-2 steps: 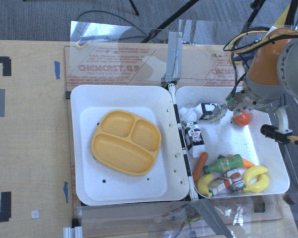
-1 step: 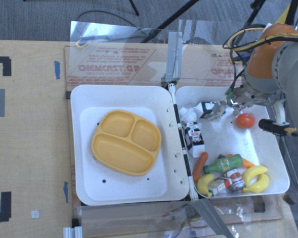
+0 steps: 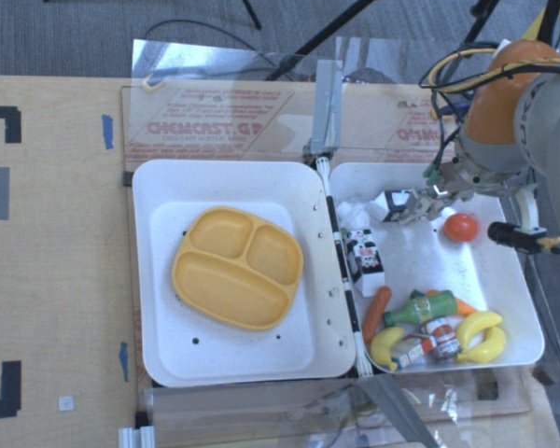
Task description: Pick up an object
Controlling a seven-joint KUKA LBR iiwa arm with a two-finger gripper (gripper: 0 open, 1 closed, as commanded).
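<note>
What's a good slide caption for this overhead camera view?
KUKA arm's gripper hovers beside a tomato in the right bin; a yellow divided plate fills the left.

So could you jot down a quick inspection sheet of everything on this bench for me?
Surface: two white bins side by side, left bin and right bin, on a tan bench.
Job's things: right bin holds a red tomato, small carton, carrot, green bottle and two bananas; left bin holds a yellow divided plate.
Clutter: white crumpled item in the right bin's far corner.
Grippers: gripper low over the right bin's far end, beside the tomato.
Cables: yellow and black loops by the arm.
Surroundings: clear plastic sheet, tripod legs, carpet.
</note>
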